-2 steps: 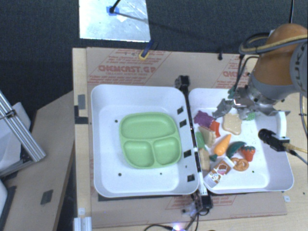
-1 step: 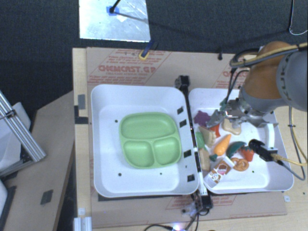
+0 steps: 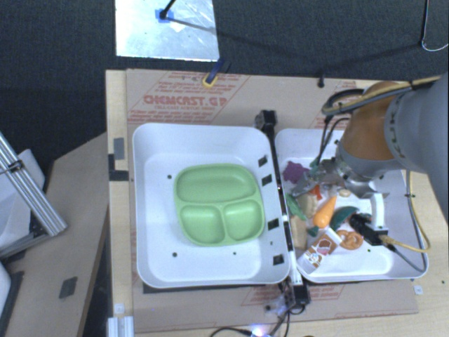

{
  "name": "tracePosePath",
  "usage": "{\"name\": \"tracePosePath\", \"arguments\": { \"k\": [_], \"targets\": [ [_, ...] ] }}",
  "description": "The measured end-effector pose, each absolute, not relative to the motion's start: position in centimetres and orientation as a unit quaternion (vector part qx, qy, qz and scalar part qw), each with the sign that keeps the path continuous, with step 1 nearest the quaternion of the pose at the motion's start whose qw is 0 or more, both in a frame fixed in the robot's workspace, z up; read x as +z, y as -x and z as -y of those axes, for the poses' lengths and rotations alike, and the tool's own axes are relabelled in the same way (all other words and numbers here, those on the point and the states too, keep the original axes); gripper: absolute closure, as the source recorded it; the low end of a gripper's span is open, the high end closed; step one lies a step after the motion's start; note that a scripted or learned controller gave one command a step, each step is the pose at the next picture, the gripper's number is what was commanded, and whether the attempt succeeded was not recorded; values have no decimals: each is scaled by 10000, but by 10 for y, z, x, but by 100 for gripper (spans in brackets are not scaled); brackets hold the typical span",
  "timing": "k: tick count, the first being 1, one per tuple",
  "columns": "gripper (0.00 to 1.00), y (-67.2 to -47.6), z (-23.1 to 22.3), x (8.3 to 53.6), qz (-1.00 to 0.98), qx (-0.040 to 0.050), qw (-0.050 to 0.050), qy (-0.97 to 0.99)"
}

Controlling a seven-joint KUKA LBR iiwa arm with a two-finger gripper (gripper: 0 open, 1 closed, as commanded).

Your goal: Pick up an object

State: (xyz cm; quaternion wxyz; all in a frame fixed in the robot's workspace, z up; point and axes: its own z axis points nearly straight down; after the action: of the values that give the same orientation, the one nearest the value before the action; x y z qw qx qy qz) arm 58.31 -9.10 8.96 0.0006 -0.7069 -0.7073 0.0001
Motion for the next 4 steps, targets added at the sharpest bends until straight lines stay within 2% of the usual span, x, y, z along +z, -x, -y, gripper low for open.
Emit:
{"name": "tracePosePath", "arguments": {
  "k": [1, 2, 4],
  "targets": [
    [0, -584, 91, 85, 7072, -4, 0, 7070],
    [100, -585, 91, 96, 7075, -13, -15, 7067],
    [100, -574, 90, 189, 7079, -14, -19, 7063]
  ]
}}
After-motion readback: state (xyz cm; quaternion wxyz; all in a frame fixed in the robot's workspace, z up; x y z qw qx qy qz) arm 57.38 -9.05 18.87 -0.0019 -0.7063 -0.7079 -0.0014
